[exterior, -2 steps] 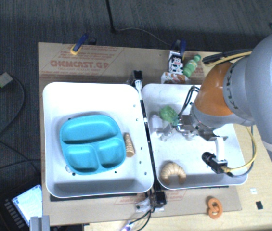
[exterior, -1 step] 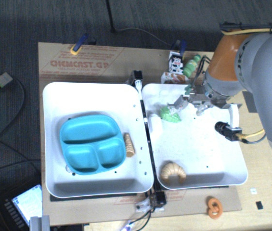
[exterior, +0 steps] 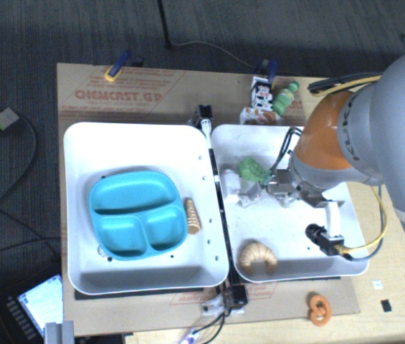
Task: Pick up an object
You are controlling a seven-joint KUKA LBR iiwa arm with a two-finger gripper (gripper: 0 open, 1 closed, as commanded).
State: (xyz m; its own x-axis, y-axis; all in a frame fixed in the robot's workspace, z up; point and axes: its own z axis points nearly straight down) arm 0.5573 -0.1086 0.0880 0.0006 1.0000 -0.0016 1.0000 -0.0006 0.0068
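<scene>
Your arm reaches in from the right and hangs low over the right bin (exterior: 353,253), its claw (exterior: 263,190) down among a small cluster at the bin's upper left. That posture reads as a grasp attempt on whatever lies there. You cannot tell from this angle how far the claw is spread or whether it has anything in it, because the wrist covers most of it.

Just beside the claw sits a green toy (exterior: 251,169), and below that a pale grey piece (exterior: 247,196), too blurred to name. These look like the likeliest targets, being closest to the claw. A tan croissant-shaped toy (exterior: 258,257) rests near the bin's front wall, well apart from the claw.

The left bin (exterior: 80,192) holds a blue divided tray (exterior: 137,213) lying flat, with a small brown ridged object (exterior: 191,216) touching or just beside its right edge.

Outside the bins, on the worktop (exterior: 116,95), a small toy figure (exterior: 261,100) stands by the right bin's back rim, and an orange ring (exterior: 320,309) lies in front. These are probably beyond the intended picking area.
</scene>
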